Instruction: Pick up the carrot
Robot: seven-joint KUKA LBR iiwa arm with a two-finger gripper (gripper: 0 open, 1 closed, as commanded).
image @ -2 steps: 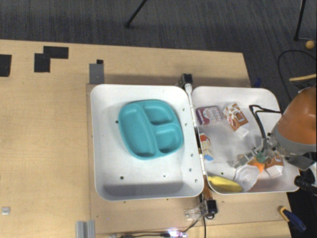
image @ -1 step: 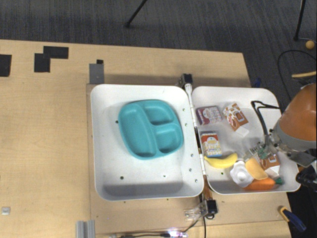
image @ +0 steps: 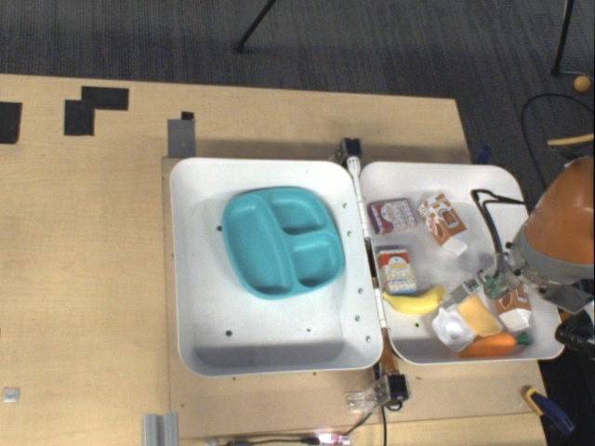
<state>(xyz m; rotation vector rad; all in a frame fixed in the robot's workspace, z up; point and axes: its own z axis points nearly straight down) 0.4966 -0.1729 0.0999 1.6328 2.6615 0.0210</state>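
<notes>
None of the pick looks done to us: the carrot (image: 488, 345) lies at the near edge of the right bin (image: 405, 340), beside a cheese wedge (image: 480, 316). The end effector (image: 495, 284) hovers just above; its state we cannot tell

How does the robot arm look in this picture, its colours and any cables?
The arm enters from the right: a rounded orange band above a grey wrist section. A thin black cable loops beside it over the right bin. The gripper is small, metallic and hard to make out.
</notes>
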